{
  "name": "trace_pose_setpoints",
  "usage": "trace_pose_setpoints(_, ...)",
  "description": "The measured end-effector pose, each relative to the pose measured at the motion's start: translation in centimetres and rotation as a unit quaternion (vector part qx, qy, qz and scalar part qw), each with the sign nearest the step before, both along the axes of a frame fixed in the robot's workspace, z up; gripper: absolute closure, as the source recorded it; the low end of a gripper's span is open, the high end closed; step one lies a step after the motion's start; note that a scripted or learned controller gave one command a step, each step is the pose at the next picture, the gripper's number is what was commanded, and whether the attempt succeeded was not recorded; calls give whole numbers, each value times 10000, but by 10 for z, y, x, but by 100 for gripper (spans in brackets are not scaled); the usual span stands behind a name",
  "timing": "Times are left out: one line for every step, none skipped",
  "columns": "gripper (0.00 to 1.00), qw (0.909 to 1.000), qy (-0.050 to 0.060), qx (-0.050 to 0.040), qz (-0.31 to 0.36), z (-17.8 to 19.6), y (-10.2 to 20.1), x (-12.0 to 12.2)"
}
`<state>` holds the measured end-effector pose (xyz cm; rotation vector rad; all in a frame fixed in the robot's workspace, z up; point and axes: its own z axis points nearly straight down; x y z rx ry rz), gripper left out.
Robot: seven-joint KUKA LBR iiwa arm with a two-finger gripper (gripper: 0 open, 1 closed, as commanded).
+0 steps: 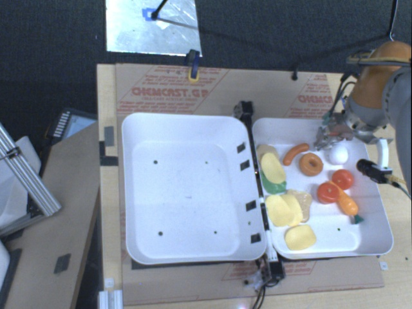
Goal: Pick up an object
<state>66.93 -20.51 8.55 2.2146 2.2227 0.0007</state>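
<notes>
Claw point(328, 138), white egg point(338, 154) seemingly just beside

bins point(193, 124): smooth white plastic, slight sheen | surface point(270, 85): matt brown board, printed red | egg point(338, 154) just under gripper point(333, 136): glossy white | toy food further off: shiny plastic | gripper: dull grey metal

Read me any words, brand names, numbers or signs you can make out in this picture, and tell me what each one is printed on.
"CHEMCAST GP", red print, on the protective sheet covering the bench board behind the left bin.
The same red print repeats on the sheet behind the right bin, around, cut off by the arm and too blurred to read fully.
Smaller red lettering beside these logos is too small to read.
No text on the bins or the toy food.
</notes>
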Motion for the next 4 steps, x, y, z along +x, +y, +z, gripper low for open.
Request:
trace_pose_setpoints(100,10000,-1,-2,-3,0,-1,0)
trace_pose_setpoints(100,10000,1,-3,8,0,-1,0)
trace_pose_setpoints(100,10000,1,-3,8,0,-1,0)
trace_pose_setpoints(100,10000,1,-3,8,0,-1,0)
